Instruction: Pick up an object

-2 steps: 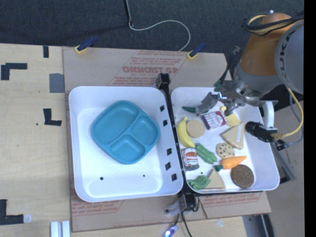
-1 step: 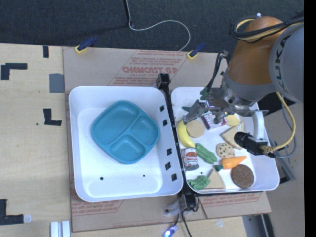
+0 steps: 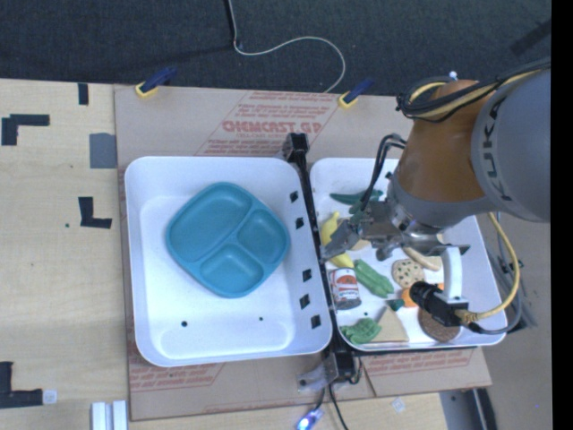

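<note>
Over the right bin (image 3: 483, 334) the gripper (image 3: 376, 231) hangs among crowded toy food (image 3: 372, 276) (jaws' state unclear); it may pinch several pieces or miss

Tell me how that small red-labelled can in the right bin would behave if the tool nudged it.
The can looks to be lying on its side, so it would probably roll rather than tip. It seems rigid and smooth, so likely slippery. The green pod-shaped toy beside it may block it.
</note>
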Available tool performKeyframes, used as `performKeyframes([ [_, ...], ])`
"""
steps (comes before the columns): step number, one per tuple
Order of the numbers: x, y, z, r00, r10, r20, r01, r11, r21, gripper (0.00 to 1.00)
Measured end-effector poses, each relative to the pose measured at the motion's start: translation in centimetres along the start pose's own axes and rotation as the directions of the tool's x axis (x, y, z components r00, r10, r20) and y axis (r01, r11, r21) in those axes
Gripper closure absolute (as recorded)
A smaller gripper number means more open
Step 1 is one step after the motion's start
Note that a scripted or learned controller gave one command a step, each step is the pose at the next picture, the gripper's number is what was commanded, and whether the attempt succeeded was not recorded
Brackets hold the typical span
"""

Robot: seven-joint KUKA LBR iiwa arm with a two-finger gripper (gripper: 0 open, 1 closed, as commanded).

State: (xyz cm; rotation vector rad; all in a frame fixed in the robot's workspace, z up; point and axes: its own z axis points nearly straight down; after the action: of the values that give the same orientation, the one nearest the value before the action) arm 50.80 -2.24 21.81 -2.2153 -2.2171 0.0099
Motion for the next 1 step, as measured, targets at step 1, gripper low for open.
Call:
performKeyframes([
  [1, -0.01, 0.20, -1.08, 1.000, -0.001, 0.000, 0.001, 1.000, -0.003, 1.00],
])
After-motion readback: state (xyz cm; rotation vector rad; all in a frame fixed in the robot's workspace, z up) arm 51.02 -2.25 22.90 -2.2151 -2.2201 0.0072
